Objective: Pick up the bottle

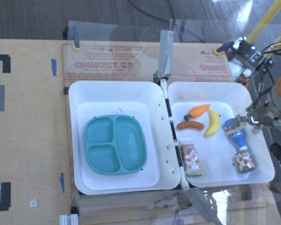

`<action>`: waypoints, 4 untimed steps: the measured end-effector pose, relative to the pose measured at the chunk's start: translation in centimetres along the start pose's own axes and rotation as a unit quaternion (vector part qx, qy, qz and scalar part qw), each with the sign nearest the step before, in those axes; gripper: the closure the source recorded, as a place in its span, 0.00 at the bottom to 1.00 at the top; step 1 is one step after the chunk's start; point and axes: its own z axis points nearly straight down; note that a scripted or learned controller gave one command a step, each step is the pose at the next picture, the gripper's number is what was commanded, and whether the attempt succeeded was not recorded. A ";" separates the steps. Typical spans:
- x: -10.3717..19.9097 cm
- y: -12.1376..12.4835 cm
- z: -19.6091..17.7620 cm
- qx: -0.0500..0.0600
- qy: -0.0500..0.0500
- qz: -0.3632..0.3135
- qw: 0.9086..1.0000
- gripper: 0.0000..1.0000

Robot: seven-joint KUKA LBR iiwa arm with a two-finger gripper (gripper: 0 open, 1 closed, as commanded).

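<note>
From the camera view above the table [28, 125] we look down on two white bins side by side. The left bin [79, 97] holds a teal divided plate [115, 144], lying flat in the middle. The right bin [225, 90] carries the loose items: a toy carrot [199, 110], a sausage [190, 125] just below it, a banana [212, 123] beside both, and a small printed carton [190, 160] against the bin's left wall near the divider.

The bottle [238, 140], with its blue cap end toward the upper left, lies on its side near the right bin's right edge. A small strawberry-printed packet [244, 162] sits just below it, close or touching; we cannot tell which.

The claw [253, 121] reaches in from the right at the bin's edge, just beside the bottle's cap end. We judge it is placed there to close on the bottle near its top. The metal parts blur together, so we cannot tell how the claw is set, and nothing shows the bottle gripped; it looks to rest on the bin floor.

We judge the pick not yet made, and the packet close below could be nudged.
</note>
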 end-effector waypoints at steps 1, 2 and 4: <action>0.3 4.8 11.6 -0.002 0.002 -0.092 0.996 0.00; -2.9 10.8 12.0 -0.005 0.011 -0.219 0.976 0.00; 0.8 15.4 0.8 -0.004 -0.002 -0.214 0.977 1.00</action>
